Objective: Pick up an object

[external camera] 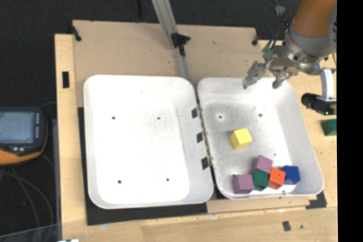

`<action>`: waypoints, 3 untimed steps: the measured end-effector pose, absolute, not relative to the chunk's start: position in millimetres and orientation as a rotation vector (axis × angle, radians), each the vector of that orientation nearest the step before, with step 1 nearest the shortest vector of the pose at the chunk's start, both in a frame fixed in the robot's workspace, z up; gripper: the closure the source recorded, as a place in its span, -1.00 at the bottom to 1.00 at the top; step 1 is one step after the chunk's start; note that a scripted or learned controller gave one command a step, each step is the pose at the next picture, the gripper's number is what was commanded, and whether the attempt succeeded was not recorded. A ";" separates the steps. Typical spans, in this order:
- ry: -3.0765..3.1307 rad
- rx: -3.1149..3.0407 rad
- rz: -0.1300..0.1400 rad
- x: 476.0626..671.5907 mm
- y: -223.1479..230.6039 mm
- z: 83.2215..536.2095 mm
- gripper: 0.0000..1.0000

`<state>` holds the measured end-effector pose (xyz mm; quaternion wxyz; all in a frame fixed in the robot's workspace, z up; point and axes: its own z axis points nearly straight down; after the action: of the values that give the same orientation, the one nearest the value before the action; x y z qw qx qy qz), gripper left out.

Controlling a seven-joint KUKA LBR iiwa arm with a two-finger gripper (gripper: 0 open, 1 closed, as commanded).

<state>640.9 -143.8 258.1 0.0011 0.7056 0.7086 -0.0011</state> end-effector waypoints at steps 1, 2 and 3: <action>2.230 2.221 -0.008 621.2 -107.4 180.2 -1.00; 2.222 2.220 0.002 623.3 -108.3 184.9 -1.00; 2.220 2.222 0.003 623.4 -108.5 184.9 -1.00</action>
<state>623.4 -108.5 184.9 0.0003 0.7075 0.7067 0.0010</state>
